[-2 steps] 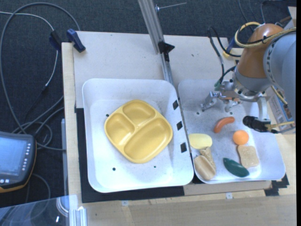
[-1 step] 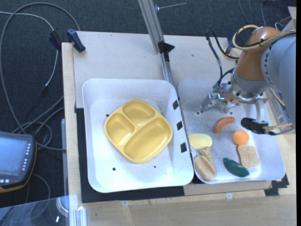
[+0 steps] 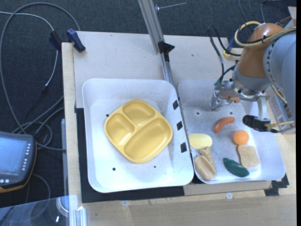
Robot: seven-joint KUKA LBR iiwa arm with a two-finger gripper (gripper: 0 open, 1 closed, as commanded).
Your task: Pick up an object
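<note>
The gripper [image 3: 220, 101] hovers above the sausage [image 3: 224, 124], finger state unclear; the sausage looks light, smooth, likely slippery; grip its middle crosswise.

No legible text, labels, brands or numbers anywhere in view; the handheld screen [image 3: 14, 159] at 8 o'clock shows nothing readable.
</note>
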